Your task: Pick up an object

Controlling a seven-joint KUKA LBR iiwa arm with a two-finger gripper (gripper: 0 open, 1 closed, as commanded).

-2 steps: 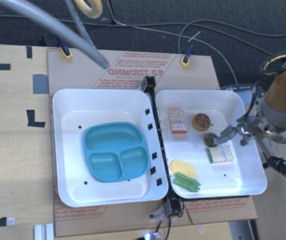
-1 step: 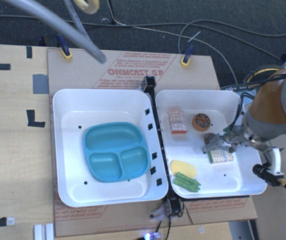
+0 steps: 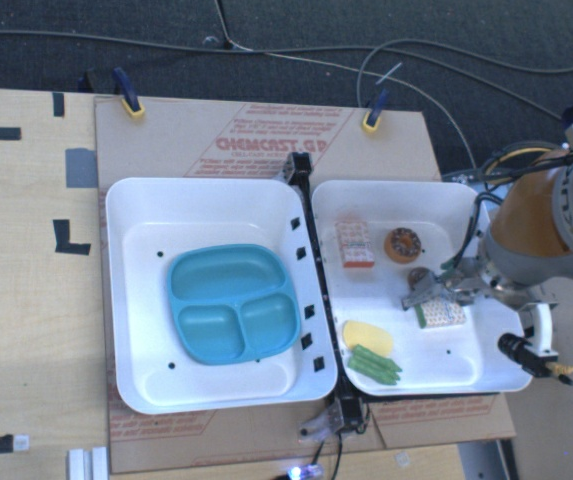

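Right bin point(image 3: 466, 200), contents: pink-and-white packet point(image 3: 355, 242), brown round item point(image 3: 403, 244), yellow piece point(image 3: 367, 336) touching green pods point(image 3: 374, 364), green-edged white card point(image 3: 440, 314).

Left bin point(image 3: 131, 268): one blue divided tray point(image 3: 233, 301).

Claw point(image 3: 421, 290): low over the card's upper left corner; at this slant we cannot tell how it is set, and we see nothing held in it.

Step in hand, as we judge it: descent onto the card, apparently flat, so the next move calls for catching an edge.

Room: bare floor lies below the card; the bin's right wall stands near, the yellow piece well apart.
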